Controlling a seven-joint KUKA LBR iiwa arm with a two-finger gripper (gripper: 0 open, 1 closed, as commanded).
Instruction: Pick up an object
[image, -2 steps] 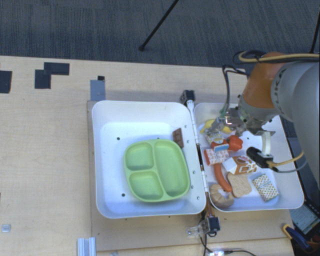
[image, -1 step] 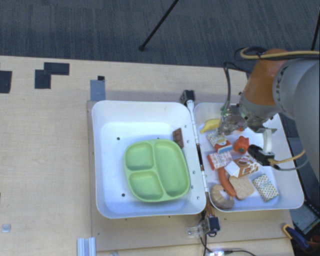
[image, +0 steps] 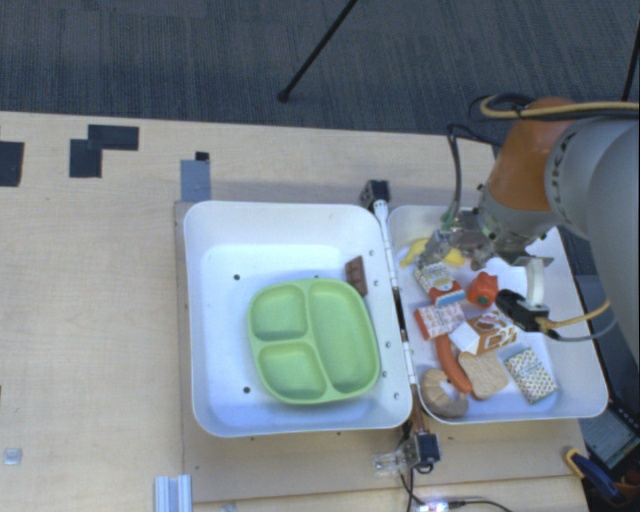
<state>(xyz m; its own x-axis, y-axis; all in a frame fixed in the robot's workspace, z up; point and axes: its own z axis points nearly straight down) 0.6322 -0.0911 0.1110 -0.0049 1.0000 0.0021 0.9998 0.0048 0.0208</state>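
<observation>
I see the arm (image: 560, 160) reach in from the right, over the far part of the right bin (image: 590, 390). Its gripper (image: 448, 243) is low, close to a yellow toy (image: 412, 252) at the far left of that bin. I cannot tell how the hand is set. More toy food (image: 470, 340) lies piled there. The left bin (image: 210, 300) has a green tray (image: 312, 340) with three parts, and a small brown piece (image: 355, 270) just beside it.

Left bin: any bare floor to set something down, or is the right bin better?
The left bin has bare floor left of the green plate and along its far wall. The right bin is crowded with toy food, with the gripper at its far end.
</observation>
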